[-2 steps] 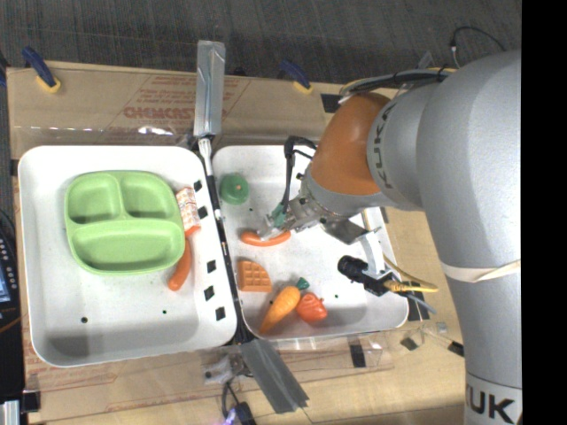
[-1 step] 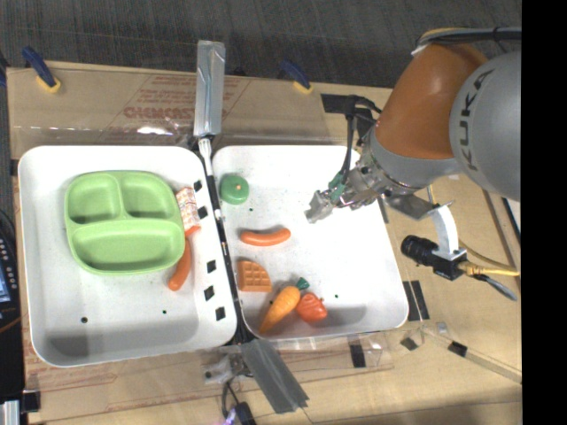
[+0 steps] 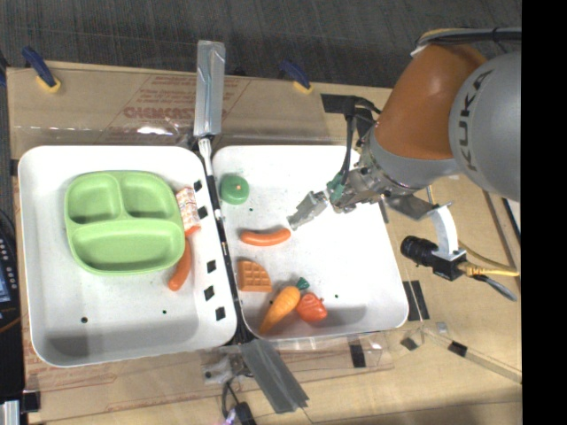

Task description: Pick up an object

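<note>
So the bench is sitting on dark grey carpet, and its top is covered in brown cardboard (image 3: 106, 96) held down with blue clamps (image 3: 41, 69) along the far edge. Two shallow white bins are sitting side by side on it with a metal divider bar (image 3: 209, 87) running between them.

The left bin (image 3: 44, 308) is holding a green sectioned tray (image 3: 124, 220), an orange sausage (image 3: 181, 268) leaning by the tray's right edge, and a small striped packet (image 3: 187, 207) just above it.

The right bin (image 3: 372, 282) is holding a green round piece (image 3: 234, 189) far left, an orange hot dog (image 3: 265, 235) in the middle, a waffle (image 3: 253, 276), and a toy carrot (image 3: 282, 305) touching a red tomato-like piece (image 3: 312, 307) at the near side.

The gripper (image 3: 306, 209) is hanging over the right bin, just right of the hot dog, and nothing is showing between its fingers. Can't tell if it's spread or closed.
</note>
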### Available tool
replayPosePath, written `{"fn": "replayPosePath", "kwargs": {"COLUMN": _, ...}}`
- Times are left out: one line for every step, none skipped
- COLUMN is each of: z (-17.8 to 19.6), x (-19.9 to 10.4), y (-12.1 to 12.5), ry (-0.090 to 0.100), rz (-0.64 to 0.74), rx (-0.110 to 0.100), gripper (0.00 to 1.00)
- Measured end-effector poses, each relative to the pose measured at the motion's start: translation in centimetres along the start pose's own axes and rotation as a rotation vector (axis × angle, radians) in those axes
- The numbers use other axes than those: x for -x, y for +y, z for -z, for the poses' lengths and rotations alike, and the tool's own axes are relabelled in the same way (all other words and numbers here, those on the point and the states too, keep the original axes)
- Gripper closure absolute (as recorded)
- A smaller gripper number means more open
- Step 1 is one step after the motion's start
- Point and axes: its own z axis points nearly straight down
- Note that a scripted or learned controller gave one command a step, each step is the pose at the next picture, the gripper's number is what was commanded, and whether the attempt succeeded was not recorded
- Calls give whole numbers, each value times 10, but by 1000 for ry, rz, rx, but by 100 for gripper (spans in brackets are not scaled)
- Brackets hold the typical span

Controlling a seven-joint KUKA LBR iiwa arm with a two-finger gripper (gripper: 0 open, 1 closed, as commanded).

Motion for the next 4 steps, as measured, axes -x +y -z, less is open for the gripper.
{"fn": "replayPosePath", "kwargs": {"z": -125, "x": 10, "y": 42, "ry": 3, "rz": 175, "rx": -4, "gripper": 0}}
{"fn": "replayPosePath", "kwargs": {"z": -115, "x": 10, "y": 43, "ry": 3, "rz": 180, "rx": -4, "gripper": 100}}
{"fn": "replayPosePath", "kwargs": {"z": -115, "x": 10, "y": 43, "ry": 2, "rz": 179, "rx": -4, "gripper": 0}}
{"fn": "replayPosePath", "kwargs": {"z": -169, "x": 0, "y": 28, "ry": 2, "rz": 301, "rx": -1, "gripper": 0}}
